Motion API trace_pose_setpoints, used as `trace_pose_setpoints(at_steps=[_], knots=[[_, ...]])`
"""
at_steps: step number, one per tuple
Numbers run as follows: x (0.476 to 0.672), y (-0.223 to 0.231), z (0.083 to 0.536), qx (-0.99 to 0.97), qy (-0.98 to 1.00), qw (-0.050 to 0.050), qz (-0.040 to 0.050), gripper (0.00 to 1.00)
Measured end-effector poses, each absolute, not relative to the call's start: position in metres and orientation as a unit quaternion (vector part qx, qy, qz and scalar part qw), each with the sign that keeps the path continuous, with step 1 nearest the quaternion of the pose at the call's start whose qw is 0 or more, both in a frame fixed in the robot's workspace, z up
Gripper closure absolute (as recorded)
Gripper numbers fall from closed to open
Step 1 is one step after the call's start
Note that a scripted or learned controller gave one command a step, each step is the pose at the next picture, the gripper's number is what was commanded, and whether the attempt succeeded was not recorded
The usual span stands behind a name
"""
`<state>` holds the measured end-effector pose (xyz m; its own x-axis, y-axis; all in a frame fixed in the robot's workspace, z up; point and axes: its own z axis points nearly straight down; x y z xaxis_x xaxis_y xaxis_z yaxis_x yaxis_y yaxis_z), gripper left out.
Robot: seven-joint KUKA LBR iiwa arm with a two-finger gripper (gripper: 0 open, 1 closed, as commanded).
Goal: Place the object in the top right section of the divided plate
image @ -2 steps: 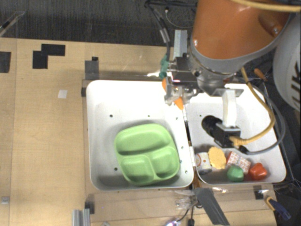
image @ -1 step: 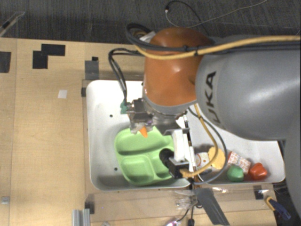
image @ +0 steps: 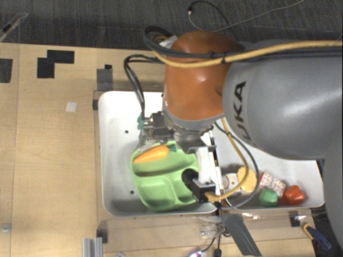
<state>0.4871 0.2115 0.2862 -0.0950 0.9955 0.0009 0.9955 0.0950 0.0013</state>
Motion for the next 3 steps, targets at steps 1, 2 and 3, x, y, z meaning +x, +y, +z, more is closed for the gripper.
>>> trace_pose_setpoints(at_steps=[1,2,3], knots=[[0.487,0.231,0.127,0.698,0.716,0.0,0.0007,0.0],[0.508,0.15,0.257,0.639,0.77,0.002,0.0026,0.0],[0.489,0.229,0.186,0.632,0.775,0.0,0.0001,0.0]])
